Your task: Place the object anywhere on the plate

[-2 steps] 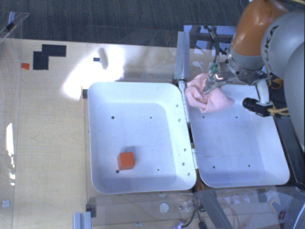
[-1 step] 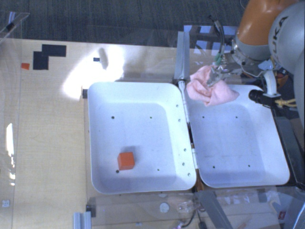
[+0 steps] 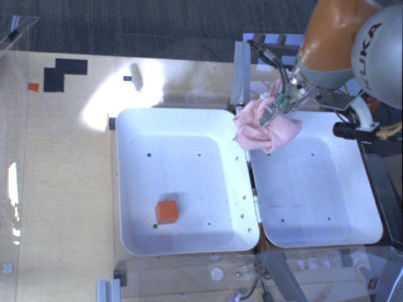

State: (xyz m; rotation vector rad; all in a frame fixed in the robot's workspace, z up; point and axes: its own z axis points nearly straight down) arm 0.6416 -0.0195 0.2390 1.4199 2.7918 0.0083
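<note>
Soft pink cloth (image 3: 264,128), glossy white plastic bins (image 3: 189,137)

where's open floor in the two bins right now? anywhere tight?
Left bin: nearly all bare; only the orange block sits near its front-left. Free from the block to the back wall and across to the divider. Right bin: front and middle floor bare. Crowded at its back-left corner, where the pink cloth hangs from the end effector over the divider.

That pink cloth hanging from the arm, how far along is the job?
Done: the pink cloth is lifted, bunched in the gripper over the bins' shared edge. In hand: carrying it. Left: setting it down; I can't make out a plate. The orange block sits in the left bin.
</note>
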